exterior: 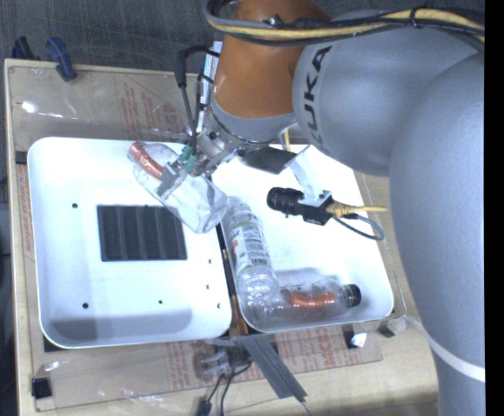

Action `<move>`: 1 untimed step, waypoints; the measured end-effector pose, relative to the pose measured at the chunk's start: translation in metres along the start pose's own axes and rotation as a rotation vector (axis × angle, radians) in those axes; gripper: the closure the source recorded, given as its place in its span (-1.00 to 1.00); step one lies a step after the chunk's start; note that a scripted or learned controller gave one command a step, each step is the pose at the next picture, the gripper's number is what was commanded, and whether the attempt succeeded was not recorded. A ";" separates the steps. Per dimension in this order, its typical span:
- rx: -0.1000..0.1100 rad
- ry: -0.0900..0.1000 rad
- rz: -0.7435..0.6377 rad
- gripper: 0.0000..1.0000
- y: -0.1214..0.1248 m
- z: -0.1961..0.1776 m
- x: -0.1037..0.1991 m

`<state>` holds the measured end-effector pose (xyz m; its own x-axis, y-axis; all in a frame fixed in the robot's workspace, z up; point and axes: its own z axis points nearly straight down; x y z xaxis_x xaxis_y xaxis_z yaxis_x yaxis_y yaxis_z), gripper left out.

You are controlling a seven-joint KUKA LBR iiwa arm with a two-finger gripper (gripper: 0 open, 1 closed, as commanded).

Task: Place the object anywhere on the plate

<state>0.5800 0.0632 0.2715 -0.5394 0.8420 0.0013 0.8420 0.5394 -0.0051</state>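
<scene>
A dark grey ribbed plate point(142, 232) lies flat in the middle of the left white bin point(61, 302). My gripper point(185, 163) hangs over that bin's far right part, just beyond the plate's far right corner. It is shut on a clear plastic bottle point(191, 202) with an orange-red end point(145, 157). The bottle lies slanted between the fingers, its clear end reaching toward the wall between the bins.
The right bin point(369, 232) holds two more clear bottles: one point(248, 248) along its left wall, one point(308, 295) with an orange label along its near wall. A black cylinder with a cable point(295, 203) hangs from the arm over that bin. Blue clamps point(60, 57) grip the bench's far left.
</scene>
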 end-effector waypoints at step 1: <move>0.001 0.001 -0.183 1.00 -0.010 0.027 -0.045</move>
<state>0.5954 0.0199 0.2447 -0.6837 0.7297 0.0031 0.7297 0.6837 -0.0053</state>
